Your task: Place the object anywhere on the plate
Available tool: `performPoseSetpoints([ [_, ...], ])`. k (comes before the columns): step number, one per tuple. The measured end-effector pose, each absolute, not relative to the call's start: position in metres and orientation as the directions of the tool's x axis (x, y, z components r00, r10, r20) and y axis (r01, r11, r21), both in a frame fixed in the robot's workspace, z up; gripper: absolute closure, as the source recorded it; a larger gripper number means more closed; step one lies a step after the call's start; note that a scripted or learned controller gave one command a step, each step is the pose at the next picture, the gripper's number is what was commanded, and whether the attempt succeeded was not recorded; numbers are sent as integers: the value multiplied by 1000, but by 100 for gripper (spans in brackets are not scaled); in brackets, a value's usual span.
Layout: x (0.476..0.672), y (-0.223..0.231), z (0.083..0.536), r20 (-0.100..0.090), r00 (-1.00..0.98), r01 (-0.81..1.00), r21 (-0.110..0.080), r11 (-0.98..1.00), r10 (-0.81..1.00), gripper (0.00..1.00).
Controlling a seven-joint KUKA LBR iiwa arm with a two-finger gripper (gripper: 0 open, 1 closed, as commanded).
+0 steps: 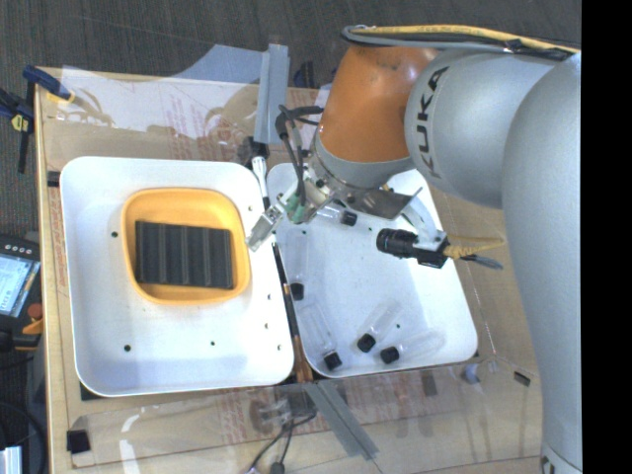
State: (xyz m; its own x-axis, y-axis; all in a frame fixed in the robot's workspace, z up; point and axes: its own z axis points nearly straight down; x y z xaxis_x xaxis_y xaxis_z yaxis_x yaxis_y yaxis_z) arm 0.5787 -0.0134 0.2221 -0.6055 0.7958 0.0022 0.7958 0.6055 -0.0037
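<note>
Watching from my remote station: the grey KUKA arm with its orange band (464, 117) reaches in from the right across the pale worktop (148, 107), its bulk covering the upper part of the right-hand shallow white bin (346, 284). Beside it, the left-hand shallow white bin (178, 354) carries a yellow rounded-square plate (183, 203), set towards its upper middle. The task's thing, a black ribbed rectangular block (188, 255), lies flat on that plate, inside the rim and covering most of its floor. The silver fingers (260, 231) hang over the seam between the two bins, just beside the plate's right edge and apart from the block. I cannot tell from this angle how far open they are. Three small black pieces (366, 343) sit close together near the right bin's lower edge, and a fourth (296, 291) rests by its left wall.
</note>
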Motion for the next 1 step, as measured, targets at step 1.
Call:
performPoseSetpoints([
  [1, 607, 34, 190, 1, -590, 808, -3, 590, 808, 0],
])
